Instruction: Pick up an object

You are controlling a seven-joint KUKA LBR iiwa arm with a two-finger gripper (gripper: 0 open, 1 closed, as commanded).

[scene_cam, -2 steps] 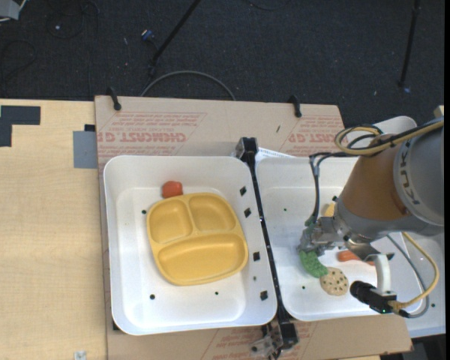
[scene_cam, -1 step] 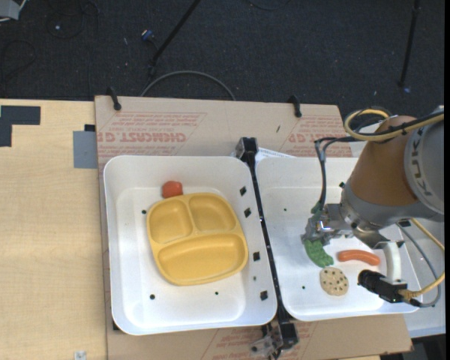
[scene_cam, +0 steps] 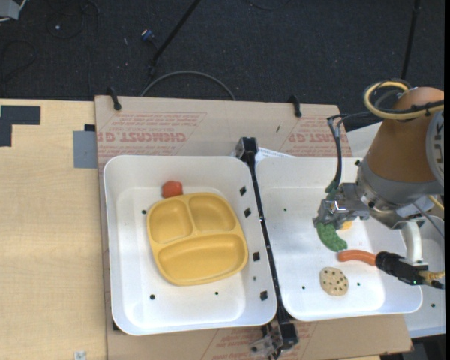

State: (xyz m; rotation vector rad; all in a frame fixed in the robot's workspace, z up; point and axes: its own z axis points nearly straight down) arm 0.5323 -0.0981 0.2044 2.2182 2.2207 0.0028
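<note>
In the right bin [scene_cam: 300,178] lie a green leafy piece [scene_cam: 331,238], an orange-red sausage-shaped piece [scene_cam: 356,256] and a round speckled cookie [scene_cam: 334,281]. My gripper [scene_cam: 333,214] hangs low over the upper end of the green piece, at or touching it. The grey and orange arm comes in from the right and covers the bin's right side. A small yellow bit [scene_cam: 344,226] peeks out just right of the green piece. I see nothing lifted off the bin floor.
The left bin [scene_cam: 127,276] holds a yellow divided plate [scene_cam: 197,237], with a small red-orange ball [scene_cam: 172,189] behind it. A black divider [scene_cam: 259,231] runs between the bins. Bare white floor lies in the right bin's left half.
</note>
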